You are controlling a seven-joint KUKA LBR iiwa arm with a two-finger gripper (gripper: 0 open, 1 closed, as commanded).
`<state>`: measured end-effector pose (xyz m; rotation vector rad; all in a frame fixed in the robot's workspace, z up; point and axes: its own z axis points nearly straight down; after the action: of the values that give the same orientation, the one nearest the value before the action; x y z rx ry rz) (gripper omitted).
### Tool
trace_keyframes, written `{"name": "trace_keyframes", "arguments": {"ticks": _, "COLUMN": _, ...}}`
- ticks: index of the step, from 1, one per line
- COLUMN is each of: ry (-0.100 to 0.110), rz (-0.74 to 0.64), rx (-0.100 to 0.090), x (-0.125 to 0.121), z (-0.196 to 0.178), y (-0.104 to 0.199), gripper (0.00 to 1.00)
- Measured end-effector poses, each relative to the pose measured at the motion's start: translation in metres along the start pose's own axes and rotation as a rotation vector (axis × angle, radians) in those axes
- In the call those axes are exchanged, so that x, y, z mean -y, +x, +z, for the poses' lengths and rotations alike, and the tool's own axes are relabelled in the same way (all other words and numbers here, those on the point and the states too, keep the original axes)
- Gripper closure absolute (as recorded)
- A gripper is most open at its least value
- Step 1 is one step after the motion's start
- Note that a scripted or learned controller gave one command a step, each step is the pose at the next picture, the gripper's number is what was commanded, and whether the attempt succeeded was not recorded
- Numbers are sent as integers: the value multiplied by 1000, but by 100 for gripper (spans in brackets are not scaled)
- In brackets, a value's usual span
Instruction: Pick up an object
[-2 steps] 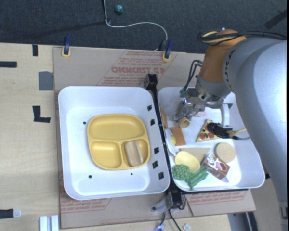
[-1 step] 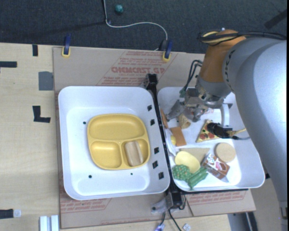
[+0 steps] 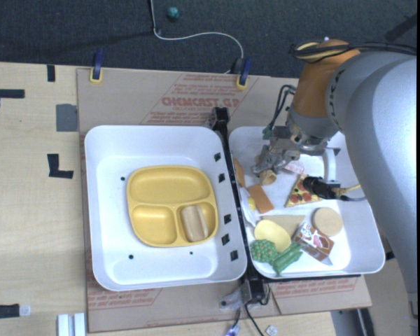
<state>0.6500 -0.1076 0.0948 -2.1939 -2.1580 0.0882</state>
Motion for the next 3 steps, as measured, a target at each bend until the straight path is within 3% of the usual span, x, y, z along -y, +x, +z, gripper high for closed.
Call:
{"name": "trace_keyframes", "arguments": {"ticks": 1, "ry": 0, "rz": 0, "rx": 1, "x": 0, "z": 0, "y": 0, "gripper": 0}}
{"name": "trace_keyframes", "arguments": {"ticks": 2, "ry": -66, "rz": -15, "rx": 2, "x": -16, "z": 10, "y": 0, "gripper": 0}}
{"name": "trace_keyframes", "arguments": {"ticks": 3, "ry": -67, "rz": -17, "rx": 5, "x": -15, "z": 1, "y": 0, "gripper": 100}}
